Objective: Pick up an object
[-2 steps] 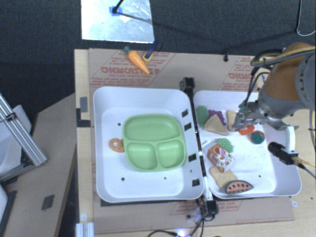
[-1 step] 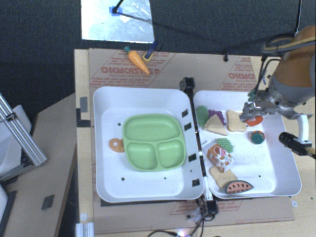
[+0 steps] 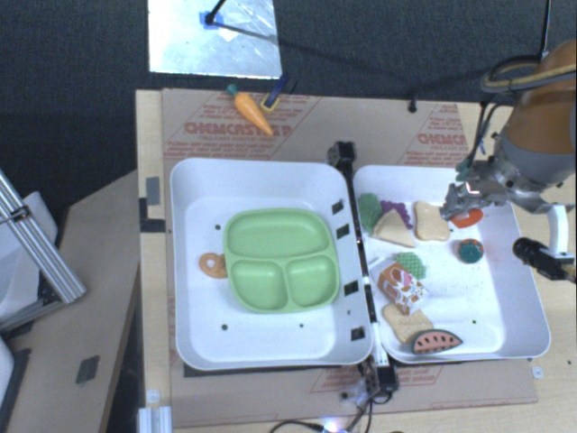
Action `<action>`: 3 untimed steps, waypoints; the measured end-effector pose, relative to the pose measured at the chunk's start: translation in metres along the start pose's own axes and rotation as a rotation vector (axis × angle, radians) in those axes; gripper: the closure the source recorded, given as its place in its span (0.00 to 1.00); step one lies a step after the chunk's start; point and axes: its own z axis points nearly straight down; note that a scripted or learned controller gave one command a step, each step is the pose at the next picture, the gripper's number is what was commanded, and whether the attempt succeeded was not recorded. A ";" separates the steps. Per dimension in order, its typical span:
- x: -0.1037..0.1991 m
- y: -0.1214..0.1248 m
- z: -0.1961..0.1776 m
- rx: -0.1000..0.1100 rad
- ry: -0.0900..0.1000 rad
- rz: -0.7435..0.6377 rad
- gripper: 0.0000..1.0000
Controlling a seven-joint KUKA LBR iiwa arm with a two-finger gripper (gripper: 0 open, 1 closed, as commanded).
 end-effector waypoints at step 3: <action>0.104 0.035 -0.007 0.000 0.001 -0.001 1.00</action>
